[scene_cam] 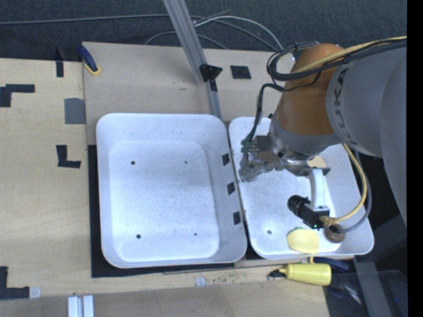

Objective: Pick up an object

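My gripper (253,166) hangs low over the left part of the right bin (350,243), close to the wall shared with the left bin. The grey and orange arm covers much of the right bin's far half. A pale yellow rounded object (303,241) lies near the front edge of the right bin, well in front of and to the right of the gripper. A small tan thing (320,160) peeks out beside the wrist; I cannot make out what it is. I see nothing held in the gripper.
The left bin (106,144) is a shallow white tray with a speckled floor. A yellow-handled tool (308,273) lies on the bench just in front of the right bin. A slanted metal pole (192,41) rises behind the bins.
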Motion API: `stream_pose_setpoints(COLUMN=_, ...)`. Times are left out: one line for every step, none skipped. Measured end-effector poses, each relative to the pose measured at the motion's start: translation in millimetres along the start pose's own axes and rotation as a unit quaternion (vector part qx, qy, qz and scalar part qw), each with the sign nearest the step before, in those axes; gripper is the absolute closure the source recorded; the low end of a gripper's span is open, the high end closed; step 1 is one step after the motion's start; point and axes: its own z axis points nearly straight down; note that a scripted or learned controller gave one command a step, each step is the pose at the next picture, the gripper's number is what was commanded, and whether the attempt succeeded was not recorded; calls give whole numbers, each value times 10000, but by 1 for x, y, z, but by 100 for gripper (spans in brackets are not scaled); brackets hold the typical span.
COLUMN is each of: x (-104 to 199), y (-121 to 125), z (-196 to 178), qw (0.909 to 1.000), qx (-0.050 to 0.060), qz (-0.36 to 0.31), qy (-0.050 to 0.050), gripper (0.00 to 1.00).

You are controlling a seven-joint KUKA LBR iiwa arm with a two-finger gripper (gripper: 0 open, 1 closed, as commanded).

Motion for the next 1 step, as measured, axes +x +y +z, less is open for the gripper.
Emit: stream_pose_setpoints(x=55, y=5, z=12, qw=10000, qx=10, qz=1, qy=-1, gripper=100)
